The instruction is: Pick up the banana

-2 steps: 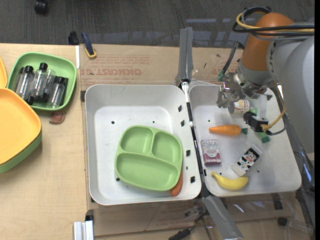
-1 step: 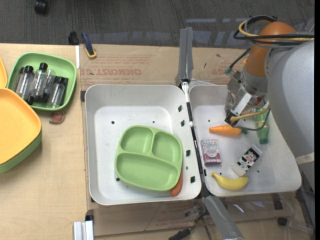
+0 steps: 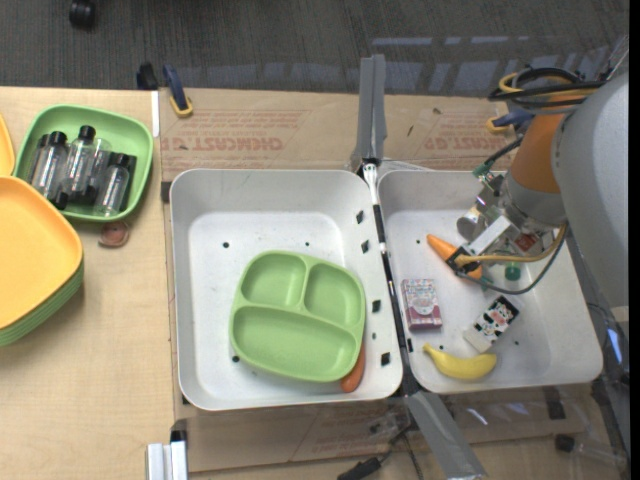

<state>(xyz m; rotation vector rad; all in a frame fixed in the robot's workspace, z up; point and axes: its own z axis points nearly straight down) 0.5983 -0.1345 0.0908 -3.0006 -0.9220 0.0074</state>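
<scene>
Robot lab parked in an office-type room

Grey carpet [image 3: 300,18] and a chair caster [image 3: 82,10] up top say office. But the wooden bench [image 3: 90,388] has a cardboard sheet [image 3: 270,133] on it, two white bins [image 3: 185,268] side by side, and a grey arm [image 3: 600,158] trailing cable loops [image 3: 530,80]. There's random test stuff too: a banana [image 3: 460,364], a small green tray [image 3: 60,116] of bottles [image 3: 85,163], and stacked orange plates [image 3: 35,258].

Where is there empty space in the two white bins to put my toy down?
In the left white bin, the floor is bare behind and left of the green divided plate. The right white bin has a bare far corner by the middle wall. It is crowded among the orange carrot, pink box, black-and-white carton and yellow banana.
</scene>
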